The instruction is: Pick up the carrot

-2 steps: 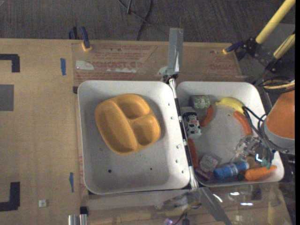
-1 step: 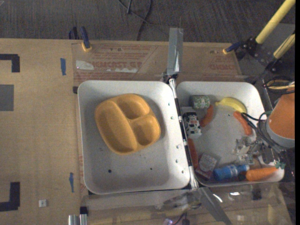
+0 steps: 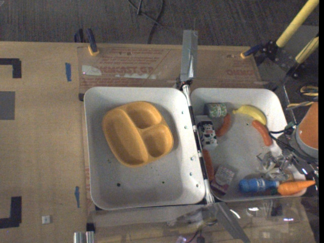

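Two shallow white bins sit side by side at frame centre. Left bin (image 3: 101,186) holds one yellow divided dish (image 3: 137,132), lying in its upper half. Right bin (image 3: 238,151) holds a green can (image 3: 216,110), a banana (image 3: 251,113), two sausages (image 3: 224,125) (image 3: 262,132), a small toy (image 3: 207,133), a packet (image 3: 224,177) and a blue bottle (image 3: 258,185). The carrot (image 3: 295,187) lies along the lower right rim, just beside the bottle's cap end. Gripper (image 3: 276,162) is low at the right edge of the right bin, just above and left of the carrot; whether it is open or closed cannot be told, and nothing is visibly held. Arm's orange band (image 3: 310,130) shows at the right frame edge.
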